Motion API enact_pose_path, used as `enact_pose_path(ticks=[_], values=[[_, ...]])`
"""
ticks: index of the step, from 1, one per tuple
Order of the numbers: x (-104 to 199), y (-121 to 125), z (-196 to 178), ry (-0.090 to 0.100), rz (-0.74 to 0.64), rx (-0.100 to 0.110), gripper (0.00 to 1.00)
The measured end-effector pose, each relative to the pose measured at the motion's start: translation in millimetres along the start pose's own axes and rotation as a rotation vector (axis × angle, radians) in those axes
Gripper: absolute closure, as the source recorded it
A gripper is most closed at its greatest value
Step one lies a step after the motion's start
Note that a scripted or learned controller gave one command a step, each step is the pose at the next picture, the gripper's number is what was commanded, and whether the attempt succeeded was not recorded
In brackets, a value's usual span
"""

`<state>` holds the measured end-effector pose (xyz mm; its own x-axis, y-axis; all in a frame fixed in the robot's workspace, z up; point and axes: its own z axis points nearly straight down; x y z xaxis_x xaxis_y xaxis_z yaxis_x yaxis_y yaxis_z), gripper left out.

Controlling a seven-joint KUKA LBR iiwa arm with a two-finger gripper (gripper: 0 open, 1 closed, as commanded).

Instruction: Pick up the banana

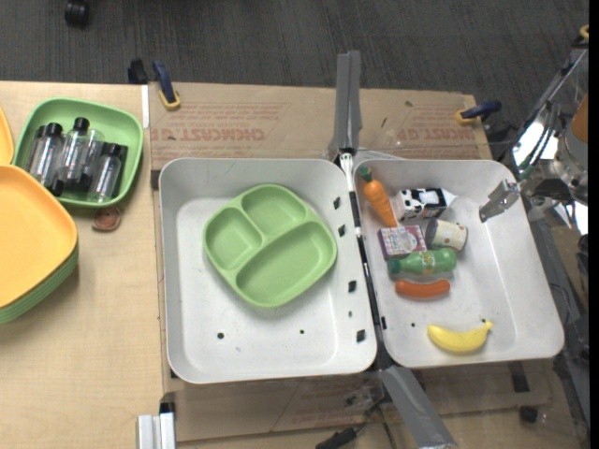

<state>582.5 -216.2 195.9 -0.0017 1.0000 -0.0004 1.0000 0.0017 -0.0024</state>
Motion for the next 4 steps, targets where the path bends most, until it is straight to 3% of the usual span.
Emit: enact_pose_path(ticks=[1,2,3,4], values=[[-0.3,0.1,-8.2,-0.001,-0.003,0.001,1.0],[31.6,-39.0,21.4,0.0,0.519,0.003,1.0],[66.0,-11.4,50.2,-0.002,1.101,0.003,1.0],[115.8,-16.7,59.7,-0.002,1.369,0.005,1.0]])
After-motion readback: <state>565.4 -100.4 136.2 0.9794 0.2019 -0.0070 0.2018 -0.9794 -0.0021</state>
